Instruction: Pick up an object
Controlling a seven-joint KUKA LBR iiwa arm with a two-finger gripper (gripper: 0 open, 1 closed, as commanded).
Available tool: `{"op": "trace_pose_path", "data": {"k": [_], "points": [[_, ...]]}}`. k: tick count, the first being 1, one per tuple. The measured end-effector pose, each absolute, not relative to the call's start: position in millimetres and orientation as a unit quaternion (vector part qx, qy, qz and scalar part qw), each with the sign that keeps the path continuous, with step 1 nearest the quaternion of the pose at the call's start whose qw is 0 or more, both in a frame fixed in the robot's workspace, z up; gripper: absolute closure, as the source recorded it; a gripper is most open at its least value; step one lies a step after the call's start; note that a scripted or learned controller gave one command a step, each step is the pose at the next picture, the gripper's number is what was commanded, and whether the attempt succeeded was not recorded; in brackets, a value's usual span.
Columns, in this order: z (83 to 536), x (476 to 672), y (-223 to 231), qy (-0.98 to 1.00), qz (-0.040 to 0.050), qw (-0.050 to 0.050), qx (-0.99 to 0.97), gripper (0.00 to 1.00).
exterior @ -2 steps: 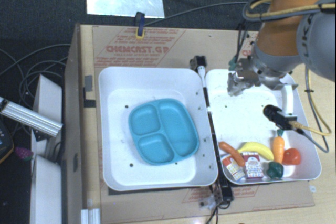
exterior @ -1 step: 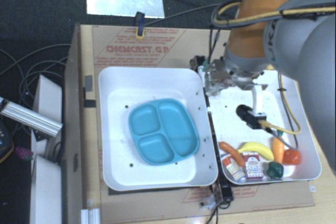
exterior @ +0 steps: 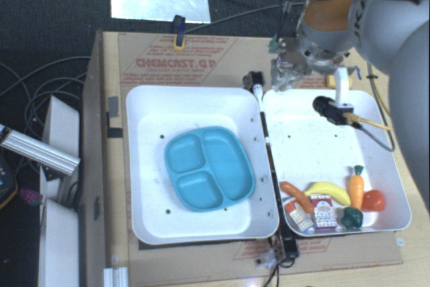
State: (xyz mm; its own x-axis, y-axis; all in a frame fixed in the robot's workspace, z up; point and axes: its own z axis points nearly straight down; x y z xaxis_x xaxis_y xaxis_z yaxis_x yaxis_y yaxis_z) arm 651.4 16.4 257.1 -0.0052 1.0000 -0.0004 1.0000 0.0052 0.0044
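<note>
Hovering over the right bin's far edge, gripper — grip state impossible to tell from here. Toys bunched in that bin's near corner: banana, carrot, tomato. Well apart from the gripper, toward the near edge.

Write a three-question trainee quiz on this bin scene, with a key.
1. True or false: the blue tray lies in the left bin.
2. Which toy lies beside the carrot? A) banana B) a spoon C) a cup
3. Fill in: the gripper hangs above the right bin's ____ edge.

Key: 1 true. 2 A. 3 far; the toys are heaped in the near right corner, away from it.
</note>
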Motion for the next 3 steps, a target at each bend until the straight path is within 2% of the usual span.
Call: {"op": "trace_pose_path", "data": {"k": [1,2,3], "points": [[219,668.6,75,0.709,0.0007,0.000,0.705,1.00],[204,668.7,96,0.709,0.0005,0.000,0.705,1.00],[195,668.5,183,0.709,0.0011,0.000,0.705,1.00]]}}
